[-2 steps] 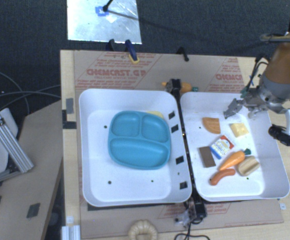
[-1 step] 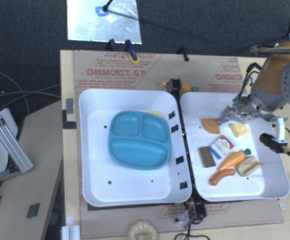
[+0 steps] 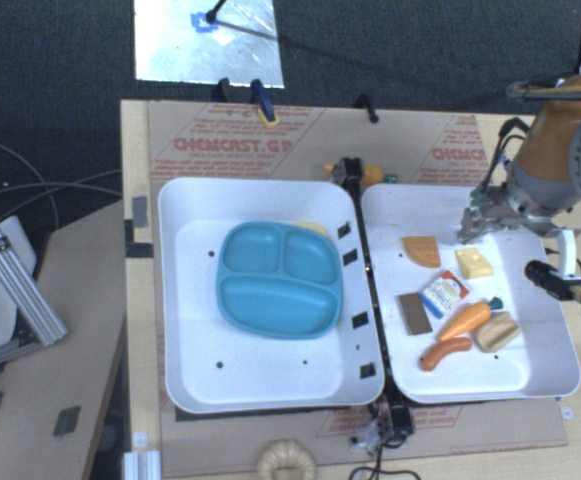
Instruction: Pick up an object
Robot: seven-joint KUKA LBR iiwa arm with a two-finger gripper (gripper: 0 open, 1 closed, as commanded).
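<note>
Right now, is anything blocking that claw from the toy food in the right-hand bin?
Nothing visible does. The tool hangs over the right bin, near its far side. The closest pieces, an orange wedge and a yellow block, lie open just in front of it, with nothing on top.

Place: a robotics lab bench, no question.
Bench top: a cardboard sheet [image 3: 300, 133] printed CHEMCAST GP, under two white bins [image 3: 195, 368] clipped side by side.
Machine: a grey arm [image 3: 560, 148] with an orange band coming in from the right.
Props: toy food and a blue divided plate [image 3: 278, 278].
Surroundings: dark carpet, loose cables [image 3: 30, 183], aluminium framing [image 3: 10, 278] at left.
</note>
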